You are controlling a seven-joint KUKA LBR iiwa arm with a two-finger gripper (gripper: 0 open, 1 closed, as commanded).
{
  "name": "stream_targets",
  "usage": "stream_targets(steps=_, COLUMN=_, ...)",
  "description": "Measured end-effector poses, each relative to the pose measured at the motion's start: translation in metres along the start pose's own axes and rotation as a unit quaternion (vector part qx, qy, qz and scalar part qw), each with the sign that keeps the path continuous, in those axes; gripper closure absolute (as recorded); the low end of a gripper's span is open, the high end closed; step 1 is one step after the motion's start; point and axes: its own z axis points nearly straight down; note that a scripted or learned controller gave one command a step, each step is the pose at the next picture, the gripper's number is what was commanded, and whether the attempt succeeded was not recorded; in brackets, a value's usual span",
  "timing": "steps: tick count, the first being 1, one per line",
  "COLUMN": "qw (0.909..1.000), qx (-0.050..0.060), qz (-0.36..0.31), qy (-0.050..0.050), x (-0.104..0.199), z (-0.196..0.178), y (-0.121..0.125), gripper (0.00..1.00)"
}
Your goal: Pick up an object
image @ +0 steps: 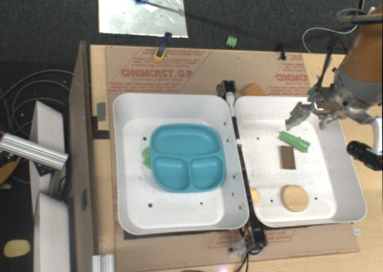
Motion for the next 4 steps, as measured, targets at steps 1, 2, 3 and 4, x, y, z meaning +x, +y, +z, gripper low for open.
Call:
stream_targets(steps=1, qw=1.0000, qx=0.002, qz=0.002, qy=0.000, x=-0.031, z=0.058, y=-0.001, gripper=0.00)
stream_targets(steps=2, qw=1.0000, qx=0.002, qz=0.001, qy=0.001, x=-0.034, z=0.150, y=0.015, gripper=0.00)
stream_targets(steps=3, qw=1.0000, qx=0.002, qz=0.001, qy=0.000, x=-0.042, z=0.186, y=0.009, gripper=0.00)
stream_targets(steps=4, qw=1.0000, qx=-0.001, qz=0.000, qy=0.000, x=-0.042, z=0.173, y=0.011, gripper=1.00)
